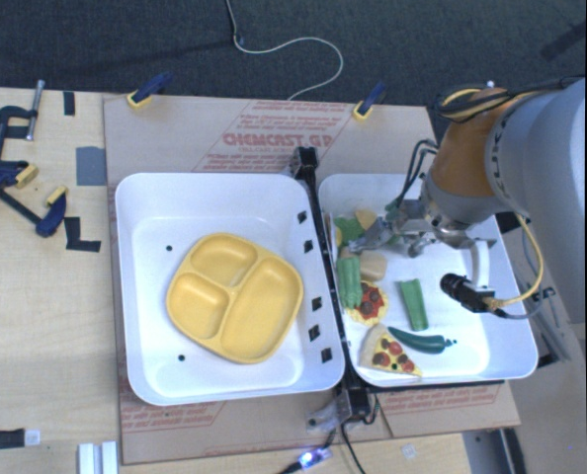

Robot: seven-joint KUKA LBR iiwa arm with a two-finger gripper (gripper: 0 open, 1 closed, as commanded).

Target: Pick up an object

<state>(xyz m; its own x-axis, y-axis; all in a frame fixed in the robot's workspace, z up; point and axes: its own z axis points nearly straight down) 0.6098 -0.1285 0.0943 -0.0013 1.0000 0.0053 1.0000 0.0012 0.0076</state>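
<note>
The big grey robot arm with an orange band [516,156] reaches in over the right white plastic bin [511,354]. In the left white bin [145,215] lies a yellow plastic plate with three sections [235,296]. Its gripper [397,227] hangs low by the toy food: a pizza slice [387,352], a dark green pepper [422,341], a green stick [412,303].

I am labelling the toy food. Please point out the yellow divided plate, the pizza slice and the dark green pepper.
yellow divided plate [236,296], camera view, centre ridge
pizza slice [386,353], camera view, topped middle
dark green pepper [420,341], camera view, body
</note>
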